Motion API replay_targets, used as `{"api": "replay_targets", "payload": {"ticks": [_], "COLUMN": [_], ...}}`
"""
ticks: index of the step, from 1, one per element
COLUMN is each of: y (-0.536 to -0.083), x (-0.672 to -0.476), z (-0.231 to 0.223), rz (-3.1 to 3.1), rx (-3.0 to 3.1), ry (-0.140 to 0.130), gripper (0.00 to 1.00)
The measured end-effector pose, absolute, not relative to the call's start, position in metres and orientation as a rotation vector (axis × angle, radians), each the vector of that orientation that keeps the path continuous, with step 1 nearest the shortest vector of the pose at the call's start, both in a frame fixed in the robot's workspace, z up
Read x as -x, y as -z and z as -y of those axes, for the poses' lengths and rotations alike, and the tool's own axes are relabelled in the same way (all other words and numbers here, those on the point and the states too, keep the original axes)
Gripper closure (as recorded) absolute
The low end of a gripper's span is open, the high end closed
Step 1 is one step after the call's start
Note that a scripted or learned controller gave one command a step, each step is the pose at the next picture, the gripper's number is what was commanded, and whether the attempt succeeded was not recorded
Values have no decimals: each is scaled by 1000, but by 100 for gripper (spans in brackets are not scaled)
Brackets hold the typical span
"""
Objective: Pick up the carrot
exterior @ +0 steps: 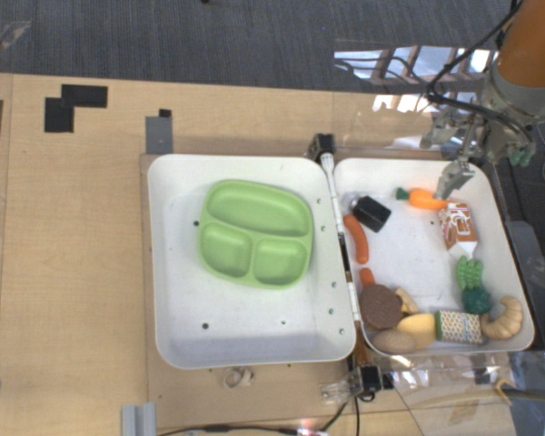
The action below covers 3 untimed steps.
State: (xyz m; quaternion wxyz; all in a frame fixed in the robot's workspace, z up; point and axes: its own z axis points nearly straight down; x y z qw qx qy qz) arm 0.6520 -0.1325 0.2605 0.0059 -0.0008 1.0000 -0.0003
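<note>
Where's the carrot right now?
The carrot lies in the right-hand bin, near its far edge, with a black block to its left and a red-and-white packet just in front. The end effector hangs right beside it.

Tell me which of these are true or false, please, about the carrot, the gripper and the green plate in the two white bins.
1. The carrot lies in the right bin. True.
2. The green divided plate sits in the same bin as the carrot. False: it is in the left bin.
3. The gripper is beside the carrot's right end. True.
4. The carrot is lifted clear of the bin. False: it rests on the bin floor.
5. The croissant lies at the far left of the left bin. False: it is in the right bin's near right corner.
</note>
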Motion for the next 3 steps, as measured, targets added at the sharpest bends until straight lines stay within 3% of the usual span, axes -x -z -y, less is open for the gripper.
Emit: {"api": "replay_targets", "payload": {"ticks": [1,2,3], "y": [-109,-89,-104], "x": [-667,-647,-652], "z": [154,179,177], "rz": [-3145,-3119,-3105], "rx": [-84,-246,-234], "ry": [-5,-2,0], "gripper": [0,0,100]}}
